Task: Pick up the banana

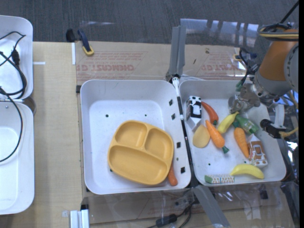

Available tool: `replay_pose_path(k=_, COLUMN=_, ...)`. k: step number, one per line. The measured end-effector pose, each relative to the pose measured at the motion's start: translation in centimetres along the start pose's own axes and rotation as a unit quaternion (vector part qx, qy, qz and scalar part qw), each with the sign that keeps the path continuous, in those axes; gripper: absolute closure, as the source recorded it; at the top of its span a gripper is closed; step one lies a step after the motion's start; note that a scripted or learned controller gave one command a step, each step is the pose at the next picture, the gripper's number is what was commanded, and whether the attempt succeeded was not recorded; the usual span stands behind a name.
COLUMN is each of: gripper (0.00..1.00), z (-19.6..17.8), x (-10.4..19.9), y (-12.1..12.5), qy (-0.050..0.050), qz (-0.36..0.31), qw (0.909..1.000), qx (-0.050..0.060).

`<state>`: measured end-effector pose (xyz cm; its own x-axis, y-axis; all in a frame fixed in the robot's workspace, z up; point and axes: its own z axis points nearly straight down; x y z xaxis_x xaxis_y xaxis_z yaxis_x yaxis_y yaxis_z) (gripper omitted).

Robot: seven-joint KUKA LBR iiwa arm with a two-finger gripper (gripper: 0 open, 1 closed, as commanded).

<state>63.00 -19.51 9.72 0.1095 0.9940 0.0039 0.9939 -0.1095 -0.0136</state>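
At the far left of the bench (52, 127) stood a white appliance (12, 127) with black cables on top. Behind the bins lay a sheet of brown cardboard (133, 61), and a small tool with a yellow handle (85, 44) rested at its left corner.

The left bin (95, 108) held a yellow divided plate (141, 152) with three compartments, a little right of the bin's middle. A small orange carrot (172, 177) lay just beside the plate's lower right edge, close to the bin's right wall.

In the right bin (280, 167) there were many toy foods. Near its left wall stood a small black and white carton (194, 107), with a red-orange pepper (210, 112) just to its right. Below them lay a pale potato-like piece (201, 137) touching a carrot (216, 135) with a green end. A yellow corn-like piece (227, 122) lay near the gripper, next to a green item (247, 125). Another carrot (241, 141) lay beside a small orange and white box (257, 153).

The banana (248, 171) lay near the front wall of the right bin, to the right of a flat patterned pack (219, 178).

The gripper (242, 103) hung over the back right part of the right bin, well apart from the banana. I could not tell whether its fingers were released or clenched.
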Motion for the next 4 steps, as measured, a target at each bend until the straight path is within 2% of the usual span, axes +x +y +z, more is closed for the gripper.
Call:
replay_pose_path(k=1, gripper=1.00, z=-9.8, x=5.4, y=-2.0, qy=-0.002, qz=0.214, qw=0.9768, qx=-0.006)
replay_pose_path(k=2, gripper=0.00, z=-9.8, x=5.4, y=-2.1, qy=-0.002, qz=0.214, qw=0.9768, qx=-0.005)
replay_pose_path(k=3, gripper=0.00, z=0.5, x=1.8, y=-1.0, qy=-0.001, qz=0.155, qw=0.9879, qx=-0.005)
replay_pose_path(k=4, gripper=0.00, z=0.7, x=4.2, y=-5.8, qy=-0.001, qz=0.074, qw=0.9972, qx=-0.006)
